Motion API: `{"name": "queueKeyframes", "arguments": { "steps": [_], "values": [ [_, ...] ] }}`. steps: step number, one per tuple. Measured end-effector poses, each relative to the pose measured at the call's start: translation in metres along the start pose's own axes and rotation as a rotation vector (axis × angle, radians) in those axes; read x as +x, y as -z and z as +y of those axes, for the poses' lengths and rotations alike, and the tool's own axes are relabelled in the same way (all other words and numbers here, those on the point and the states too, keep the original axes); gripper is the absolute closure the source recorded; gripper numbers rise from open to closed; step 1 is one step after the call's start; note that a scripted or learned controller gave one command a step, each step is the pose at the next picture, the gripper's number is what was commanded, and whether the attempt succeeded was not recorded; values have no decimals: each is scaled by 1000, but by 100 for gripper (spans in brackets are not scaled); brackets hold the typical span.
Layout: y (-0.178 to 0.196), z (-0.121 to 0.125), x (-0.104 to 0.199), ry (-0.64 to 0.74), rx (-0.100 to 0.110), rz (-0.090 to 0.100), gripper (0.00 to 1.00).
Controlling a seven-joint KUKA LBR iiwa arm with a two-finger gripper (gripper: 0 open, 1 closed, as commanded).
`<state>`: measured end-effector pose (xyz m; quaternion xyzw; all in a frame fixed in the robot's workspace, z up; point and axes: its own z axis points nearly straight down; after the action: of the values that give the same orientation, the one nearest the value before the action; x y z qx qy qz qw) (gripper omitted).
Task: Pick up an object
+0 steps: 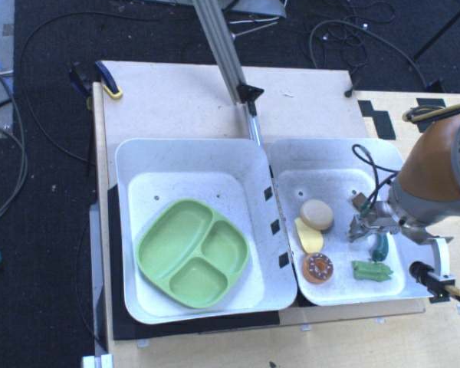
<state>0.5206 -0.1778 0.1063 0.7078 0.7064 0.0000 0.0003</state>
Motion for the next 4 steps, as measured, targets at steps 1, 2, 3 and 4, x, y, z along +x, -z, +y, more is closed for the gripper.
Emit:
{"name": "queueKeyframes", "arguments": {
  "steps": [1,2,3,4],
  "values": [
    [63,3,-2,4,-4,-2,100],
    [106,8,1,5,-5,-2,100],
    [165,1,3,5,-6,-2,100],
    [195,2,3,5,-4,-2,100]
  ]
}}
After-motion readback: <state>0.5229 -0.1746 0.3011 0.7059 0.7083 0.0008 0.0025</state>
